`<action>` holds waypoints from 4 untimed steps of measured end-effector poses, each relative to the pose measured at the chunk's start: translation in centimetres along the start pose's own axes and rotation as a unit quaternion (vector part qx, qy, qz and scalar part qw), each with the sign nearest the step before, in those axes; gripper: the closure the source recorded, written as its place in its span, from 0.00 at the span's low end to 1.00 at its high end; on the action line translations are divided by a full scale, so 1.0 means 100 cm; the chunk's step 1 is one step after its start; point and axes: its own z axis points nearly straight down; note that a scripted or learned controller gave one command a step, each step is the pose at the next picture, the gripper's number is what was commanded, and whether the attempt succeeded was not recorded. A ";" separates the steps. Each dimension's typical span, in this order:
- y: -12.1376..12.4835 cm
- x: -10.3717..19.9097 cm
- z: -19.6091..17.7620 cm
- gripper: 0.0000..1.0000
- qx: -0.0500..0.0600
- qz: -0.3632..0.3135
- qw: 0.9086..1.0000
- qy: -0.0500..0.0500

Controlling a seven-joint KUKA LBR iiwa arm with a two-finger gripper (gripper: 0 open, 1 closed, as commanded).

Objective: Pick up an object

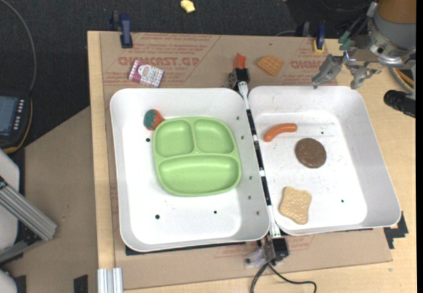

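Observation:
In the right bin (pixel 362 127) lie an orange sausage (pixel 280 131), a round brown patty (pixel 310 153) and a tan slice of toast (pixel 295 205). The left bin (pixel 129 153) holds a green divided plate (pixel 196 155), and a small red-and-teal object (pixel 153 118) rests by the plate's far left corner. My gripper (pixel 344 73) hovers above the far right rim of the right bin, open, with nothing between its fingers. It stands well apart from every object.
A tan cracker (pixel 269 65) and a small orange-black piece (pixel 239 68) lie on the cardboard beyond the bins. A pink-white packet (pixel 145 73) sits at the far left. A yellow scrap (pixel 188 5) lies on the dark floor. Blue clamps (pixel 123 27) hold the board.

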 end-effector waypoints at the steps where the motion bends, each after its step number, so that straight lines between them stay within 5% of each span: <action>1: -0.080 0.044 0.164 0.00 0.011 0.000 1.000 0.003; 2: -0.014 -0.017 0.154 0.00 -0.003 0.001 1.000 -0.001; 3: -0.069 -0.021 0.176 0.00 0.004 0.001 1.000 0.001; 4: -0.065 -0.020 0.164 1.00 -0.001 0.001 1.000 0.000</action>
